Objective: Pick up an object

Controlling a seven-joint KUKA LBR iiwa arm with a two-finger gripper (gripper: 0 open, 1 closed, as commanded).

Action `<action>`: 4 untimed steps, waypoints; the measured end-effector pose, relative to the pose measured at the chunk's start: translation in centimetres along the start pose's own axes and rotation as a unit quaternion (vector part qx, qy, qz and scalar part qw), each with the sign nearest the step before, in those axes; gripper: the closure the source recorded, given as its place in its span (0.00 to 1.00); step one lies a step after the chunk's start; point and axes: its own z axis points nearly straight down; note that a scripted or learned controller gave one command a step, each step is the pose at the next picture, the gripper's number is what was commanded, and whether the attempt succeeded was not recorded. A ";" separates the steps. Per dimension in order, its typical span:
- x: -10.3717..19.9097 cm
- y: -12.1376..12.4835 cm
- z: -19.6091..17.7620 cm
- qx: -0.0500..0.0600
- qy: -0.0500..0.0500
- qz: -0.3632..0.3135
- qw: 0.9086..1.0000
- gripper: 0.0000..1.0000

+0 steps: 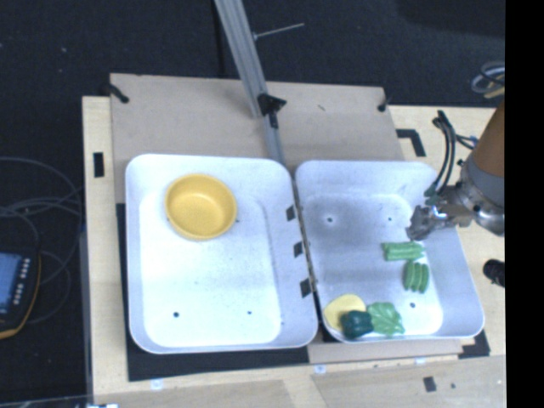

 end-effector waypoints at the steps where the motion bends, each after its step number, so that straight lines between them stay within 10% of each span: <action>1: 5.5 1.1 0.1 0.001 0.001 -0.002 1.000 1.00; 4: 20.3 6.9 -0.1 0.001 0.000 -0.002 1.000 1.00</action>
